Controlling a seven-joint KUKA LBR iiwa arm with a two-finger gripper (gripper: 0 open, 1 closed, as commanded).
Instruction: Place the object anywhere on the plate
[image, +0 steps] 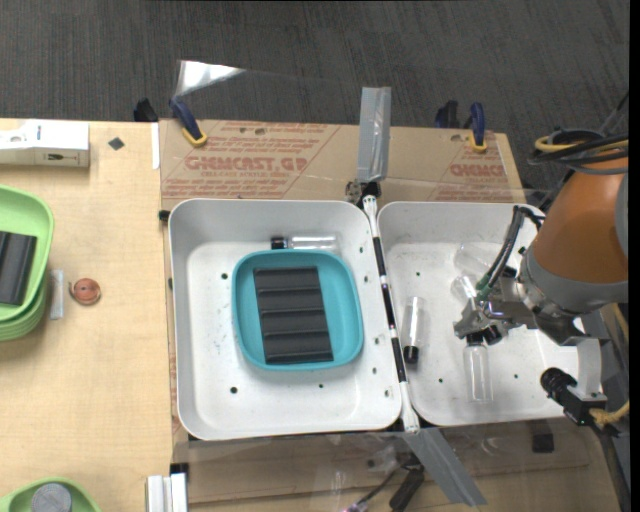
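Observation:
A teal square plate (348, 310) with a black ridged insert lies in the left white bin (200, 380). In the right bin (440, 395) a clear tube with a black cap (410, 328) lies near the left wall. Another clear tube (478, 375) lies toward the front, and a third clear piece (466, 287) sits farther back. My gripper (477, 328) hangs low over the right bin, just behind the front clear tube and right of the capped one. Nothing can be made out in its grasp.
One more clear tube with a black cap (300, 242) lies in the left bin behind the plate. Cardboard (260, 160) is clamped behind both bins. A green dish (25, 265) and a small round piece (86, 291) sit on the wooden bench at left.

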